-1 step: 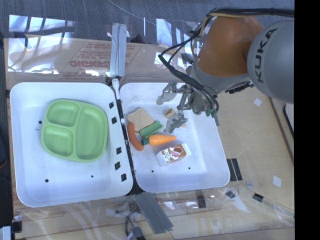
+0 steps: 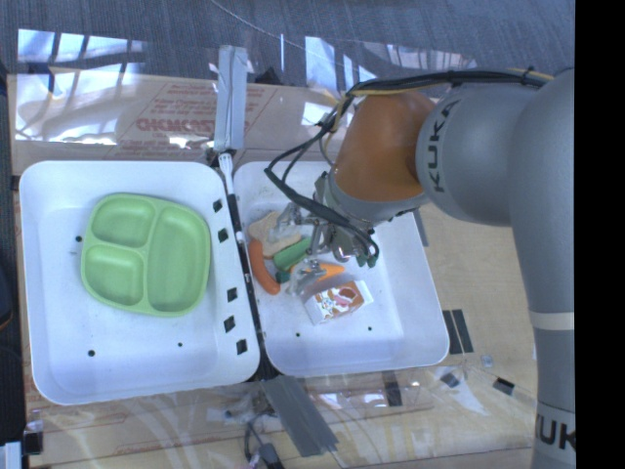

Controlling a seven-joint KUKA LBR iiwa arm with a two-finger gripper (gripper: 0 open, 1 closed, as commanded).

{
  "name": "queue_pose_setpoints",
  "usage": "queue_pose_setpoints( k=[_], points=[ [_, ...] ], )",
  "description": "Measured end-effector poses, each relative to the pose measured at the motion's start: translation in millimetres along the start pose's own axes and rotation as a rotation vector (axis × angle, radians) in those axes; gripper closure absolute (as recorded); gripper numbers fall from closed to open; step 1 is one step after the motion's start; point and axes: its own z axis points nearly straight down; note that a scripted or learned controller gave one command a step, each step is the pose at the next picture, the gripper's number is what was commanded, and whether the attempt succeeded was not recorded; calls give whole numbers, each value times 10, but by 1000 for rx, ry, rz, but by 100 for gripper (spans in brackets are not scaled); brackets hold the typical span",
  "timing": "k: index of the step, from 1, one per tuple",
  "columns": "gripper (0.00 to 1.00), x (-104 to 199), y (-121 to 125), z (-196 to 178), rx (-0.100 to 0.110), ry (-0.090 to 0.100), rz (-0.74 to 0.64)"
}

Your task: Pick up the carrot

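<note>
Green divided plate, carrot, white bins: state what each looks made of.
Green divided plate: probably moulded plastic, matt to satin; its colour is even, its compartment edges soft and rounded.
Carrot: likely a plastic or rubber toy; smooth, uniformly orange skin, though too small to be sure.
White bins: seemingly thin formed plastic, slightly glossy, with rounded corners and faint highlights along the rims.

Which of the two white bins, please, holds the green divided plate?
The left bin holds the green divided plate. The right bin instead holds the carrot and other small items, with the gripper over them.
</note>
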Motion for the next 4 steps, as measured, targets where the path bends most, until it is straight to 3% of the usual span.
queue_pose_setpoints(
  k=[1,2,3,4],
  points=[
    [100,-44,7,-158,4,-12,-8],
    [100,-798,1172,-797,1,-19,-96],
    [100,-807,782,-1751,4,-19,183],
    [100,-529,146,-2106,3,-17,433]
  ],
)
